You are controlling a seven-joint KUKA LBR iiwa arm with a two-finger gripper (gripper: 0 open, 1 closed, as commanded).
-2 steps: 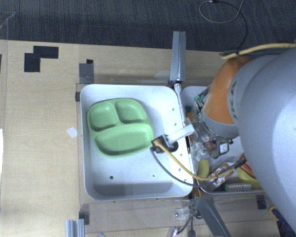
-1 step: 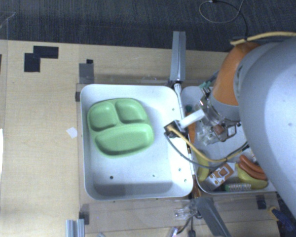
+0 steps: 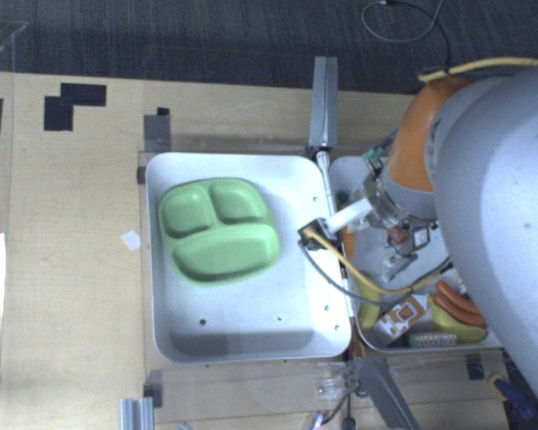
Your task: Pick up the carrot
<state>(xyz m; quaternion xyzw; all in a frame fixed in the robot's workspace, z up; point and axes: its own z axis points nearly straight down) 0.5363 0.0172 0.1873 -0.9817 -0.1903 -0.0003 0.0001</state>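
On the left we see a green tray [image 3: 219, 230] in the left bin [image 3: 251, 339]. Moving right, our gripper [image 3: 402, 251] hangs over the right bin [image 3: 369, 337]; its state we can't tell. The carrot [image 3: 458, 303] lies at that bin's near right.

floor [image 3: 161, 16]: dark grey carpet | bench [image 3: 63, 267]: pale wood, black squares [image 3: 73, 104] | cable [image 3: 403, 16]: on floor

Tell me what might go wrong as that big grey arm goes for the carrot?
The orange carrot lies crowded in the right white bin, touching a yellow banana-shaped item, so the pincer might catch the wrong thing. A yellow cable loops close by and could snag. The arm hides much of that bin from the camera.
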